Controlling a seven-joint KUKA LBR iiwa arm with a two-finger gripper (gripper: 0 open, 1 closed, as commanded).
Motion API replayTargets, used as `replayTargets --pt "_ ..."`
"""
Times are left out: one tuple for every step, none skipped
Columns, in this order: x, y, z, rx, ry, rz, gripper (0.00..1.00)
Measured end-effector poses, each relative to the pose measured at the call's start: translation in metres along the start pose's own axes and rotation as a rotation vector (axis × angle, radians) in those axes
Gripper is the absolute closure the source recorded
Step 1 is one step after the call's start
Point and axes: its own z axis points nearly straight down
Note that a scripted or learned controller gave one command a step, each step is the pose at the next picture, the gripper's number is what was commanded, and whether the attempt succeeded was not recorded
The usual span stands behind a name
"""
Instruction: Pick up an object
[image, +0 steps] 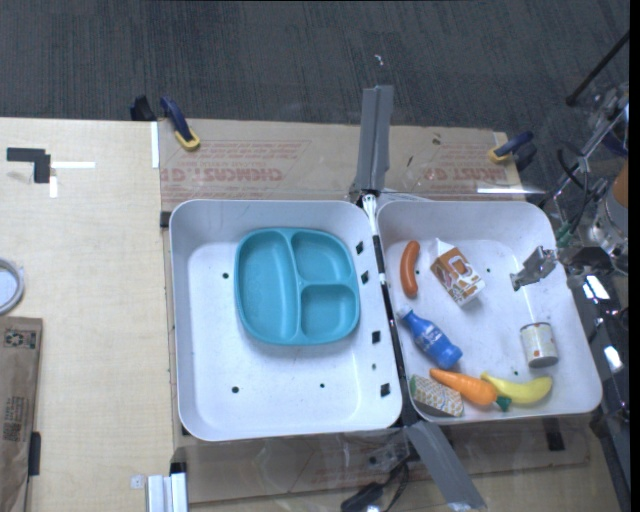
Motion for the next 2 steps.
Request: replayTargets --pt "0.050 0.028 0.107 -0.002 0.000 -0.257 0.00" --pt "0.053 0.110 0.106 -0.003 -0.002 -0.219 0.00"
